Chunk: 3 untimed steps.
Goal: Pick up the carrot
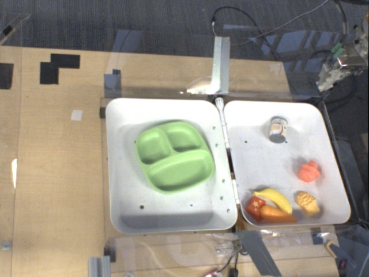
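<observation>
The carrot (277, 214) lies untouched in the right bin's (323, 120) near corner, touching a banana (274, 199) and a small red piece (256, 203). The gripper (331, 77) hangs well away past the far right corner (opening impossible to tell). Reaching, grasping and lifting all remain to be done.

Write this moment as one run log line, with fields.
gripper: top right, outside bins | carrot: right bin, front, beside banana, not held | plate: left bin
</observation>
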### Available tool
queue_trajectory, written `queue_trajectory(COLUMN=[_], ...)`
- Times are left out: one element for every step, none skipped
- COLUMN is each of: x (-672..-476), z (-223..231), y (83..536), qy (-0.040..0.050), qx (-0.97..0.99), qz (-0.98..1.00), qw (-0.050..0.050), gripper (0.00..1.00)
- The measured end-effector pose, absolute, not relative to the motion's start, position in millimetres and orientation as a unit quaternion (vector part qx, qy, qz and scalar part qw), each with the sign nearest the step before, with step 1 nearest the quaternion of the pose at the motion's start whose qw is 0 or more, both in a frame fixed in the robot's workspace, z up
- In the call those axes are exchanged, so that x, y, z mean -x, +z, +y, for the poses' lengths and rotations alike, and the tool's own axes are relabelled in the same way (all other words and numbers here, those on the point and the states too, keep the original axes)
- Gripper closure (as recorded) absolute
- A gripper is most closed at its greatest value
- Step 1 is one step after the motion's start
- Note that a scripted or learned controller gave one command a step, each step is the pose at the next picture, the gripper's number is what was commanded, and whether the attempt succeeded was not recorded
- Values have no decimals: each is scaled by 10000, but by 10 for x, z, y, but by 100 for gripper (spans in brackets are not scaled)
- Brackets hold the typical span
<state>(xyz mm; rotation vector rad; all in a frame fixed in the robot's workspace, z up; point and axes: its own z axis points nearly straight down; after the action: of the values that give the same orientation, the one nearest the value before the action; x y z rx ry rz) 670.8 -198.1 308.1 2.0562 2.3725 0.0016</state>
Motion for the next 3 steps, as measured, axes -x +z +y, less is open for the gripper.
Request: queue_trajectory(x=[-5588, -5771, -5698], z=[-2063, -1976, -1547], y=[3777, 4339, 3851], qy=[5, 4, -2], qx=[-7572, -7843, -8152], qz=[6532, 6204, 5792], qw=[16, 15, 2], gripper=[100, 100, 100])
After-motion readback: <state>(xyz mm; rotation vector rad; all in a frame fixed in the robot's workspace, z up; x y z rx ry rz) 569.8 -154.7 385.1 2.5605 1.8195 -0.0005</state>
